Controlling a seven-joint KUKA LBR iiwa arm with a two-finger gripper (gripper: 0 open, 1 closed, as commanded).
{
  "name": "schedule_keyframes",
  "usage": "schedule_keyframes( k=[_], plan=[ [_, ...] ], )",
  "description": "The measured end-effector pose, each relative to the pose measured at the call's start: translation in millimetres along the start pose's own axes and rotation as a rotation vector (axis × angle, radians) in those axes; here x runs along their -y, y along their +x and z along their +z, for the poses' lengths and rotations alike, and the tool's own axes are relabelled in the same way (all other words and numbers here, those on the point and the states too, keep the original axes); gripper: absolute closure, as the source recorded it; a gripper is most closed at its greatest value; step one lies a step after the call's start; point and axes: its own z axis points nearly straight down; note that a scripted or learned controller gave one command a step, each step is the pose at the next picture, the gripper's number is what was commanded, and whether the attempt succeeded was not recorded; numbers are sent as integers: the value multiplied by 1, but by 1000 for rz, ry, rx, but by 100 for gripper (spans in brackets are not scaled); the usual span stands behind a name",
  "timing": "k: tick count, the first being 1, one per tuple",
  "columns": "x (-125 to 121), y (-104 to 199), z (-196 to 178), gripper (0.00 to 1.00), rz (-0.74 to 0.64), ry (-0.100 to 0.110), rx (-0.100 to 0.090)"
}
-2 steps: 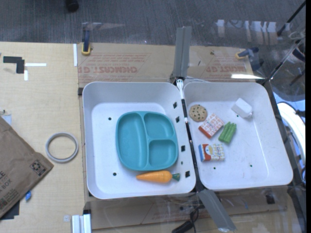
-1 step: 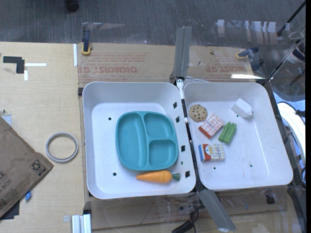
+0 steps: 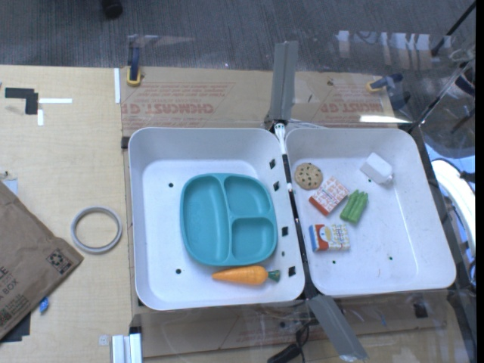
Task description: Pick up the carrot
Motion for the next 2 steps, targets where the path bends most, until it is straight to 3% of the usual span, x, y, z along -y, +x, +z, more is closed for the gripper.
schedule_keyframes(
  k=[1, 2],
  plan=[
    [13, -25, -10, 0, -121, 1, 0],
    [12, -23, -15, 100, -125, 6, 7]
  ],
)
